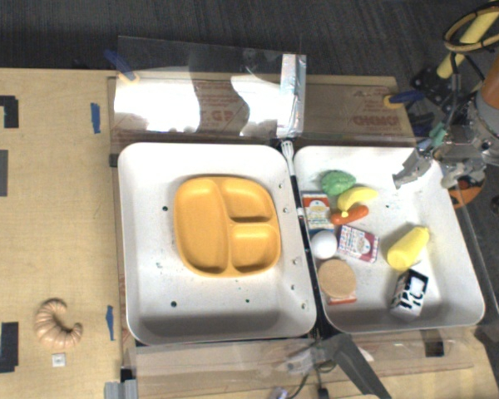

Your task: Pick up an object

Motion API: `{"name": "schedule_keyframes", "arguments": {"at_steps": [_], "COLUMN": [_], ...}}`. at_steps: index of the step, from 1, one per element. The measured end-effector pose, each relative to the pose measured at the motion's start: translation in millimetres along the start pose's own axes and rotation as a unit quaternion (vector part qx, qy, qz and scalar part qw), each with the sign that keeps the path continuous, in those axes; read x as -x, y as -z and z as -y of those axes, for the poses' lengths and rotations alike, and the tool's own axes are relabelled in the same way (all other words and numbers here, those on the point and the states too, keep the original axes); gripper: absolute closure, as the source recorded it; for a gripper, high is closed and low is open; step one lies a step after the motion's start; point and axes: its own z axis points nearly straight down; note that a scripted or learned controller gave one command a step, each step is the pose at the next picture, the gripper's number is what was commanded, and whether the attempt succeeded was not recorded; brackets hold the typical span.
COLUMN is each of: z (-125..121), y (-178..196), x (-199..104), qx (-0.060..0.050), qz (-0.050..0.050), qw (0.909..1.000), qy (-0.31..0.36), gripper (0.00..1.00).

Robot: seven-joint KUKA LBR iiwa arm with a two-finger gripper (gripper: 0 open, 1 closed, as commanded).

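Observation:
The right bin (461, 248) holds several small objects. Among them are a green leafy toy (336, 179), a yellow banana-shaped piece (359, 196), an orange carrot (350, 214), a white egg (323, 244), a pink packet (356, 243), a round tan disc (338, 278), a yellow lemon-like lump (407, 247) and a black-and-white carton (410, 290). My gripper (424, 165) hangs over the far right corner of this bin, above and to the right of the banana piece, apart from every object. Nothing shows in its grasp.
A yellow divided plate (227, 225) lies in the left bin (141, 248). A clear plastic sheet (208, 98) stands behind the bins. A tan croissant-like toy (56, 322) rests on the bench at the lower left. Yellow cables (474, 27) loop at the upper right.

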Motion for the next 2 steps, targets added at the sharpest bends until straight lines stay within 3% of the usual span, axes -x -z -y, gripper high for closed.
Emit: {"name": "schedule_keyframes", "arguments": {"at_steps": [1, 2], "z": [3.8, 70.0], "y": [-144.8, -169.0], "x": [11.6, 9.9], "qx": [-0.004, 0.002], "qz": [-0.001, -0.002], "qw": [0.9999, 0.9999], "qy": [-0.012, -0.01], "gripper": [0.0, 0.0]}}
